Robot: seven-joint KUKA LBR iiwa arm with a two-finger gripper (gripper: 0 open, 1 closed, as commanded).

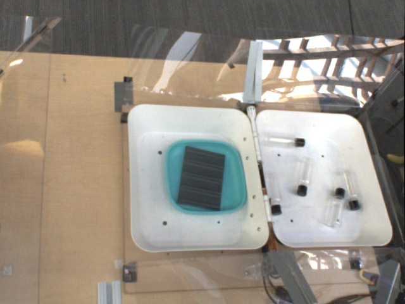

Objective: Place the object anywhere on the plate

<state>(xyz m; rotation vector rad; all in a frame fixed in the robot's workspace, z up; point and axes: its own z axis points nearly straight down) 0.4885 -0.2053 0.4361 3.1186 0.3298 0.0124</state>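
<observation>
On the tabletop (69,170) stand two shallow white bins side by side. In the left bin (145,227) lies a teal plate (235,192) with rounded corners, and on it rests a dark ribbed object (201,178), a flat rectangular block that sits slightly tilted and lies fully inside the rim of the plate. Judging from this position, the placing step looks already done, because the object touches the plate and nothing holds it. The right bin (373,189) contains several small clear vials with black caps (302,181), scattered apart from each other, some lying and some seeming to stand; one of them is close to the wall between the bins. No gripper comes into this view, so I cannot tell if it is open or closed. If the task concerns the dark block, the next move probably calls for nothing more than keeping the arm away, so that the block is not disturbed. If one of the vials is meant instead, the next move would call for a careful pinch on a thin, smooth and round body, which could roll or slip easily. I can read no brand, label or writing on any thing here; the vials are too small to show any print.
</observation>
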